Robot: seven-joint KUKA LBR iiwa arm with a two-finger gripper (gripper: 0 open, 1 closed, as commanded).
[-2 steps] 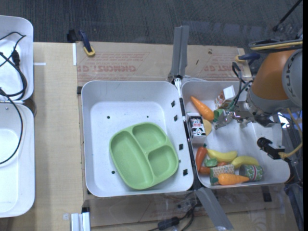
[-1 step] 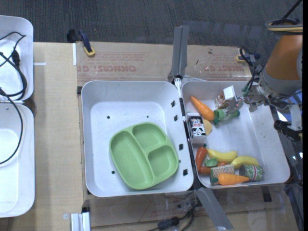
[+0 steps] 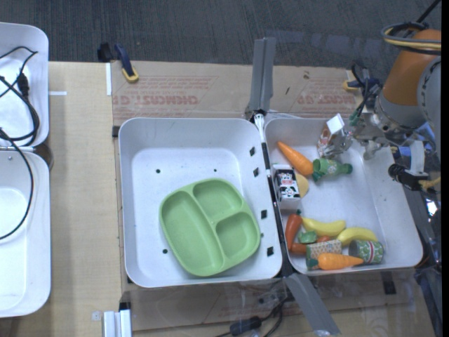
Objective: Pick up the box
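While the gripper hangs low at the far end of the right bin, too indistinct for me to tell whether it is spread or closed, the step in hand looks like the approach, not yet a grasp. Just beside it lie a green toy and a carrot. Beyond the carrot the box stands against the wall shared with the other bin, so the next move calls for crossing over the carrot and coming down squarely on the box, clear of that wall.

Box hemmed — carrot, bin wall
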